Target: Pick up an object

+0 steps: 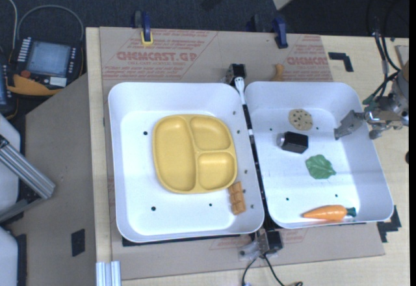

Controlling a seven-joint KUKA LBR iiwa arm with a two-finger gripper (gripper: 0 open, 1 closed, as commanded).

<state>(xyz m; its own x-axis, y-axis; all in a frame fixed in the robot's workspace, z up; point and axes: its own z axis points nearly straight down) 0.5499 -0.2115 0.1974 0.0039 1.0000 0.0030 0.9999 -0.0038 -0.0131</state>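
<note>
The right bin (364,174) holds a round speckled cookie (300,119), a small black block (294,142), a green leaf-shaped piece (320,166) and an orange carrot (328,214) near its front edge. My gripper (356,133) hangs over the right bin's far right rim, to the right of the cookie and the block. It is open, with nothing between its fingers. All objects lie apart from it.
The left bin (130,148) holds a yellow divided plate (195,153) and a small brown waffle-like piece (236,198) at its front right corner. A black clip (236,73) sits at the ridge between the bins. Cables hang at the far right.
</note>
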